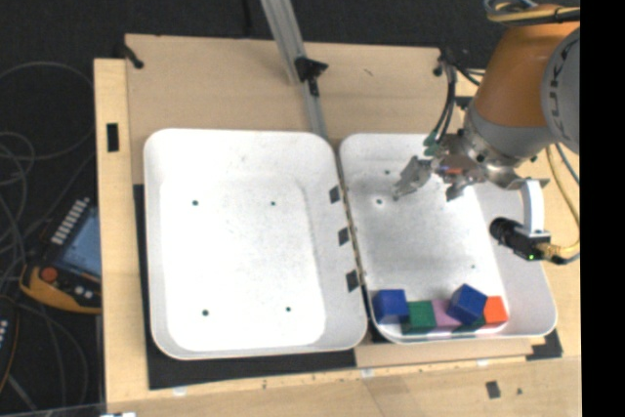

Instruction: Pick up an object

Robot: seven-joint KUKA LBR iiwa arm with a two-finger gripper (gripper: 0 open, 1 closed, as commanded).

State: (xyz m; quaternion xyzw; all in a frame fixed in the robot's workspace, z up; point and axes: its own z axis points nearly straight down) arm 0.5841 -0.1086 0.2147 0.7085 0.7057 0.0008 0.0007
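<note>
The open, empty hand (431,179) hangs over the bare upper part of the right-hand shallow white bin (420,244), while the small coloured blocks (441,308) lie well below it along the near rim.

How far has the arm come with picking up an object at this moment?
Nothing looks picked yet. The gripper hangs open over the right bin with nothing between its fingers. The blocks, such as the blue block, lie along the bin's near edge. Reaching and grasping one remains.
</note>
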